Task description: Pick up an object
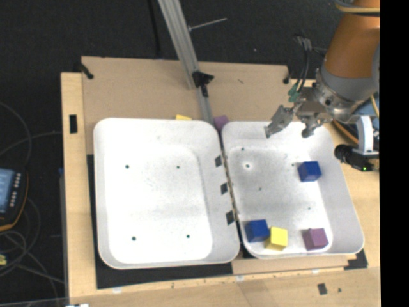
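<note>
the arm is reaching in from the right, and the gripper (292, 125) is hanging over the far edge of the right bin (345, 190), its two fingers spread wide with nothing between them. four small blocks are sitting in that bin: a blue cube (309, 171) lying alone toward the right side, nearest the gripper, and three more lining up along the near wall, namely a second blue cube (257, 229), a yellow cube (278, 237) just beside it, and a purple cube (314, 238) a little further right. the left bin (115, 171) is showing a bare speckled floor. a yellow scrap (183, 117) and a purple piece (220, 121) are peeking out behind the far rims, outside the bins. judging the lone blue cube to be the easiest target, since it is standing well apart from its neighbours and from the walls, leaving room for both fingers. it is looking like a small rigid block, probably light, with flat faces; expecting it to hold firm without deforming, though smooth sides may be slipping if the pinch lands off centre. best hold is appearing to be across two opposite flat faces, fingers squared to them and low on the block, not corner to corner. the near-row cubes are crowding the wall, so a finger risks catching the rim there.
</note>
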